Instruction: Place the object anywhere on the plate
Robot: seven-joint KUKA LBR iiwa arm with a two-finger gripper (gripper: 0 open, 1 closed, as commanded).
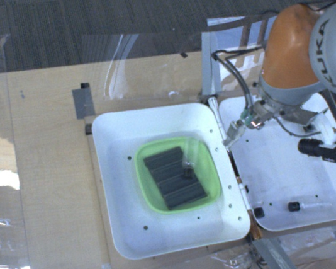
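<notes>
You see the dark grey object (174, 178) lying on the green plate (208, 175), gripper (234, 131) at its two o'clock.

Glossy green plastic plate (208, 175); matt dark ribbed object (174, 179).

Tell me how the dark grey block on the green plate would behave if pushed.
The dark grey block looks flat with straight edges, so it would probably slide, not roll or tip. Its ribbed segments suggest a stiff body. The green plate has a raised rim that would likely stop it.
</notes>
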